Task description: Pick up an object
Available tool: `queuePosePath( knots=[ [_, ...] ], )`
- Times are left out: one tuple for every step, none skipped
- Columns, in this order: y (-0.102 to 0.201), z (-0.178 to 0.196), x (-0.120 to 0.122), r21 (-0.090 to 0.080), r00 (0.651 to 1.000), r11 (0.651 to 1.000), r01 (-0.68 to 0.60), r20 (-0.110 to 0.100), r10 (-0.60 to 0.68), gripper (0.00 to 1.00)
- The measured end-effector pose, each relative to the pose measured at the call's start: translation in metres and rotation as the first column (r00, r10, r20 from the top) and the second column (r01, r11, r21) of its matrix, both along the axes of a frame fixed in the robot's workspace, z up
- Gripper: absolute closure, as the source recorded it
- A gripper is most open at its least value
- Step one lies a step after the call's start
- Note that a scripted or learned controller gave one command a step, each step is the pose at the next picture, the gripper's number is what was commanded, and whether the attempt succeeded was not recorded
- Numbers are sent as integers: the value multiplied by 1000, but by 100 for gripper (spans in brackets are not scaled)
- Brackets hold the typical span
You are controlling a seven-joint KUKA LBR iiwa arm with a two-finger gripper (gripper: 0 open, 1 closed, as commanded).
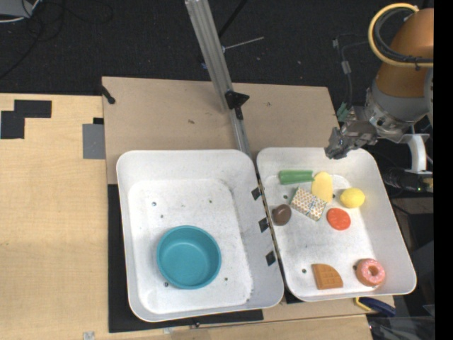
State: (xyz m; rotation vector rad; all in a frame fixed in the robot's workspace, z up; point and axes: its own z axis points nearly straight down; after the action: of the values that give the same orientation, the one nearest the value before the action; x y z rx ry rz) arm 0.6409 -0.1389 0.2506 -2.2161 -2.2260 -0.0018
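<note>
The gripper (338,147) hangs over the far edge of the right bin (396,250); how far it is open cannot be told. Seven objects lie there, one of each: green cylinder (295,177), yellow pepper (323,185), lemon (352,197), patterned block (309,205), brown ball (282,214), orange disc (339,219), pink doughnut (370,271). One teal bowl (188,256) sits in the left bin (141,183). No writing is legible

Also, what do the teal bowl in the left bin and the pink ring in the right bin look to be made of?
Teal bowl: probably moulded plastic, uniform colour with a smooth matte-to-satin surface. Pink ring: looks like a toy doughnut, likely plastic or rubber with pale speckles; the view is too coarse to say which.
</note>
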Motion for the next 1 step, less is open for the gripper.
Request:
queuePosePath(
  knots=[
    [57,-13,-7,0,1000,1000,0,-2,0,100]
  ],
)
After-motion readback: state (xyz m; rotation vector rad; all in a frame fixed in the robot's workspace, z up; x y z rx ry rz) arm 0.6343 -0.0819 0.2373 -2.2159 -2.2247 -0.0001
